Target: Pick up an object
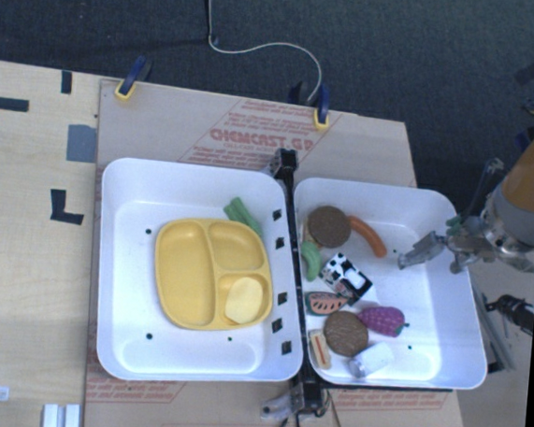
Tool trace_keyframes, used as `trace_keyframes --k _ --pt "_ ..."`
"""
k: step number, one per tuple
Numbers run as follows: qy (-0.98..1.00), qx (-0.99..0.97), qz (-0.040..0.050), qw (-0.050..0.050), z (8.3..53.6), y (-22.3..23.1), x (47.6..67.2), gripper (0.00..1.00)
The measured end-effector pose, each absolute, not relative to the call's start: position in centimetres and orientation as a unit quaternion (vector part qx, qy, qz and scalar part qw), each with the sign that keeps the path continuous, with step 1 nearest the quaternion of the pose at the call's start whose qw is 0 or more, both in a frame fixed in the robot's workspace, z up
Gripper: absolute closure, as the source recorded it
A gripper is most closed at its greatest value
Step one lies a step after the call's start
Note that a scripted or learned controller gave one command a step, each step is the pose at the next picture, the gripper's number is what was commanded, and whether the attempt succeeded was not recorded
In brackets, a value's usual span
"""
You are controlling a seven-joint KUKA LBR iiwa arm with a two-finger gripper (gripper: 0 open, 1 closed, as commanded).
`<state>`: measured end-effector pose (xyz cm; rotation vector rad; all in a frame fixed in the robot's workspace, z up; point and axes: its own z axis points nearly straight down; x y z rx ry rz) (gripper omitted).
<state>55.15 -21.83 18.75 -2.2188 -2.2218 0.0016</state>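
My gripper (435, 257) hangs over the right side of the right bin (454, 315), its two fingers spread and nothing between them. To its left lie an orange sausage (368, 235) and a brown round patty (328, 226). Lower in the bin are a black-and-white cow toy (347, 275), a watermelon slice (326, 304), a purple grape bunch (382, 318), a second brown round piece (346, 333), a small hot dog (320, 352) and a white piece (371, 361). The gripper touches none of them.
The left bin (123, 241) holds a yellow divided plate (214, 273) and a green piece (245, 215) by its far right corner. Another green piece (311, 257) lies along the right bin's left wall. A black divider with clips (283, 256) runs between the bins.
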Motion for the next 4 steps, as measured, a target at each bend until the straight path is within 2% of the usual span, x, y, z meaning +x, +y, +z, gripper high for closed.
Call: trace_keyframes --k 1,2,3,4 --pt "-0.709 -0.705 0.0018 0.001 7.9 -17.5 59.1 0.00" --pt "-0.710 -0.704 0.0063 -0.001 8.5 -11.0 65.0 0.00" --pt "-0.708 -0.706 0.0030 0.000 9.4 -11.0 65.0 1.00" --pt "-0.710 -0.705 -0.0031 -0.002 19.0 -5.6 63.7 1.00"
